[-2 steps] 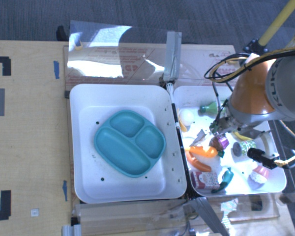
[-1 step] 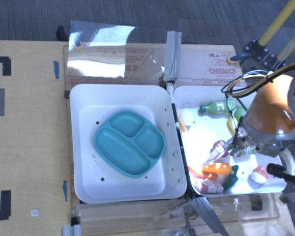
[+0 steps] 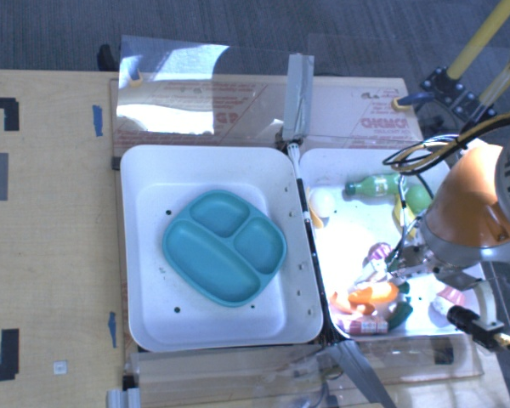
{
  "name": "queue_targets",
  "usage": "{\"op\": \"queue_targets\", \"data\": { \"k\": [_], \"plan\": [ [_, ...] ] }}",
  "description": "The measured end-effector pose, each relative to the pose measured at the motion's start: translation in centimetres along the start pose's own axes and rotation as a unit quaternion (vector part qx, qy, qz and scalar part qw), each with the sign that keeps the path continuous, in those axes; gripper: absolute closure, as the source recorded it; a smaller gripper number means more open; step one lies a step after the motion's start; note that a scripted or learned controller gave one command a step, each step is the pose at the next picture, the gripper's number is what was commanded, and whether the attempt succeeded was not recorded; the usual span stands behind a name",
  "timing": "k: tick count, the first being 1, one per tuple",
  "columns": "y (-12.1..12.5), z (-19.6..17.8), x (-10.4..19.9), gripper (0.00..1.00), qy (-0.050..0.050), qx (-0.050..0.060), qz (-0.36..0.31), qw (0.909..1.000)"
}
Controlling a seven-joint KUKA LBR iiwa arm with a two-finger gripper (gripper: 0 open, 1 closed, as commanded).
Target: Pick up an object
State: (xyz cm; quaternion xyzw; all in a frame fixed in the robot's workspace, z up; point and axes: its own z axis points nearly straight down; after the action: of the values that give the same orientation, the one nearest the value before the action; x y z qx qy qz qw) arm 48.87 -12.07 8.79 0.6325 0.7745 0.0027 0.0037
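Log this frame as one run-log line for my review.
arm: over right bin | gripper: low among clutter, above orange toy | grasp: unclear | left bin: teal divided plate

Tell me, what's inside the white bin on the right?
The right bin holds a green bottle, an orange toy, a pale egg-shaped thing and other small bright items. The arm covers part of the bin, so whatever lies beneath it is hidden.

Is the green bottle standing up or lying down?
Lying down. The green bottle rests on its side near the far edge of the right bin, its darker cap end pointing toward the left bin.
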Motion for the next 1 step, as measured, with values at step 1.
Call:
{"op": "queue_targets", "data": {
  "k": [1],
  "plan": [
    [2.04,0.12,-3.17,0.00,0.000,0.002,0.207,0.9784]
  ]
}}
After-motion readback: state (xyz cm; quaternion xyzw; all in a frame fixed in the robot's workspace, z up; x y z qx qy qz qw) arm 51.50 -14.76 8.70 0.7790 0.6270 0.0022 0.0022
